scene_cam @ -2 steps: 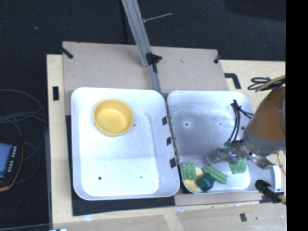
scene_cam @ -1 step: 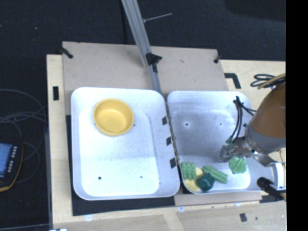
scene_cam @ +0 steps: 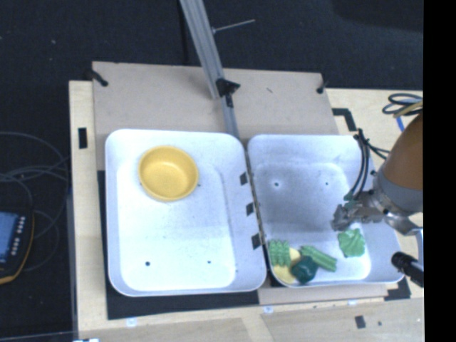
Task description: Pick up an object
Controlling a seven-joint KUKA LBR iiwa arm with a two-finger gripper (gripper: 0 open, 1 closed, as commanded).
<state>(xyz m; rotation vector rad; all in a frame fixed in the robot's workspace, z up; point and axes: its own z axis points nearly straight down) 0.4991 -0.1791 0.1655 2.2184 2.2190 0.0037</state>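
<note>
Camera view from above takes in two white bins side by side on a bench. A yellow bowl [scene_cam: 169, 173] is seen in the far part of the left bin [scene_cam: 128, 262]. In the right bin [scene_cam: 299, 162], a small cluster of toys is gathered along the near edge: a light green ridged piece [scene_cam: 278, 251] at the left, a dark green round piece [scene_cam: 304, 270] with a bit of yellow beside it, a long green piece [scene_cam: 319, 257] lying slantwise, and a separate green piece [scene_cam: 351, 244] further right.

The gripper [scene_cam: 349, 218] is seen low over the right side of the right bin, reached in from the right. Whether it is open or closed cannot be told, as the tip is small and blurred.

The separate green piece lies just near-side of the gripper tip, almost beneath it, and seems the likeliest target. No object is seen to be grasped. Its shape is roughly squat, so no clear long axis can be judged. The remaining cluster lies to the left and nearer, well apart from the bowl. A short descent toward the near side would probably be called for.
</note>
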